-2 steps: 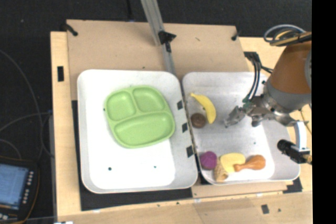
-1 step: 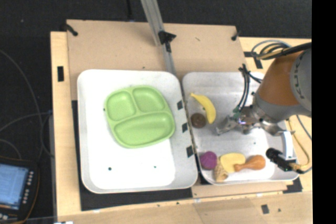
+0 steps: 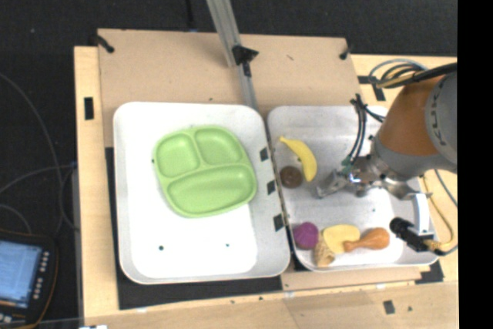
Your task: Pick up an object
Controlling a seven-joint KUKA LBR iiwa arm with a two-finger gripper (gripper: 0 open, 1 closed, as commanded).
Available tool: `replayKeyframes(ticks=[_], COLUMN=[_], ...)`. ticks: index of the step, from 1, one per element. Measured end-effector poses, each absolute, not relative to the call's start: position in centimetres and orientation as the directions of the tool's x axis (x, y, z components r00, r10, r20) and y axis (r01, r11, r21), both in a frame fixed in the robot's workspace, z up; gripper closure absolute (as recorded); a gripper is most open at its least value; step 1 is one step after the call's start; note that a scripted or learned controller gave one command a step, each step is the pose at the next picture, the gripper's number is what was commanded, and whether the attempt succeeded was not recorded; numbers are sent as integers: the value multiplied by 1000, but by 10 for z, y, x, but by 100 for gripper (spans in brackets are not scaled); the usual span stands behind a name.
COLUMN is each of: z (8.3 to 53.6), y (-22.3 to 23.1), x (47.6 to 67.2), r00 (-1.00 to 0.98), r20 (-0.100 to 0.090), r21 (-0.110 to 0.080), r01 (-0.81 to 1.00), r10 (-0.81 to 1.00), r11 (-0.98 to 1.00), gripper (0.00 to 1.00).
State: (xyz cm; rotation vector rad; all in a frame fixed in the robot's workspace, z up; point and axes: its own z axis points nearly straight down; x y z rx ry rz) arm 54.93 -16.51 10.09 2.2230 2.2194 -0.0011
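Just left of pincer point(image 3: 327, 189), banana point(image 3: 301, 157)

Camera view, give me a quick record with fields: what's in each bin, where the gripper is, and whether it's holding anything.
left bin: green divided plate
right bin: banana, brown round item, purple item, yellow piece, drumstick-shaped toy
gripper: low over the right bin's middle, right of the banana
held: nothing seen between its fingers
arm: enters from the right, orange band above the wrist
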Motion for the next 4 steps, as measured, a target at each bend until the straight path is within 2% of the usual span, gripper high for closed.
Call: replayKeyframes(ticks=[1, 2, 3, 4], z=[112, 161, 215, 242], y=[-166, -177, -186, -187], x=[550, 551, 560, 561], r00=[6, 2, -2, -3], r20=[-1, -3, -3, -2], r21=[3, 6, 7, 4], r01=[1000, 1000, 1000, 1000], r10=[1000, 1000, 1000, 1000], r11=[-6, -2, 2, 3], gripper=[100, 100, 100, 100])
